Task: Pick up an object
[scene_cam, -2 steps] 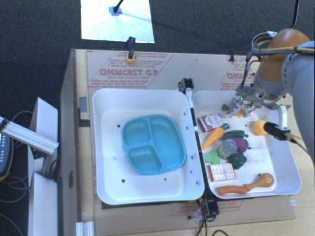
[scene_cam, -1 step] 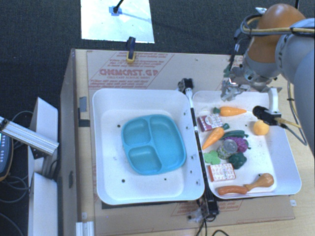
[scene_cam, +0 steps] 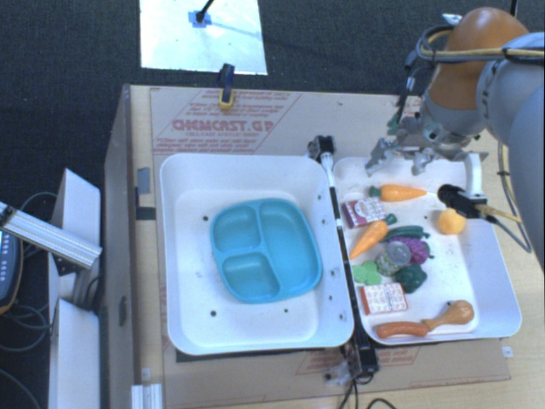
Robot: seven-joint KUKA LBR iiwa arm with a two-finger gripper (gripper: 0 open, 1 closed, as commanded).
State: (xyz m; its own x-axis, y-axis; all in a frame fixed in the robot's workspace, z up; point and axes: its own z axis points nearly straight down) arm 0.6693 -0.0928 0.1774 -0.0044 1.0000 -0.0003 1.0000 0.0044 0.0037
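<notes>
My gripper (scene_cam: 397, 160) hangs over the far edge of the right bin (scene_cam: 502, 301), its fingers spread open with nothing between them. Just in front of it lies an orange carrot (scene_cam: 400, 193). A second carrot (scene_cam: 368, 238) lies slanted near the bin's left wall, beside a red packet (scene_cam: 362, 212). A yellow lemon (scene_cam: 451, 221) sits to the right. Mid-bin are a purple cabbage (scene_cam: 415, 249), a grey round can (scene_cam: 395, 255), a green pepper (scene_cam: 412, 277) and a green leaf (scene_cam: 367, 273). Near the front lie a small printed box (scene_cam: 383, 297), a sausage (scene_cam: 400, 330) and a tan drumstick (scene_cam: 451, 313).
The left bin (scene_cam: 183, 313) holds a blue divided plate (scene_cam: 264, 250). A black clip (scene_cam: 322, 147) sits at the far end of the rim between the two bins. Cardboard (scene_cam: 221, 118) lies under both bins, and the grey arm (scene_cam: 511, 100) reaches in from the upper right.
</notes>
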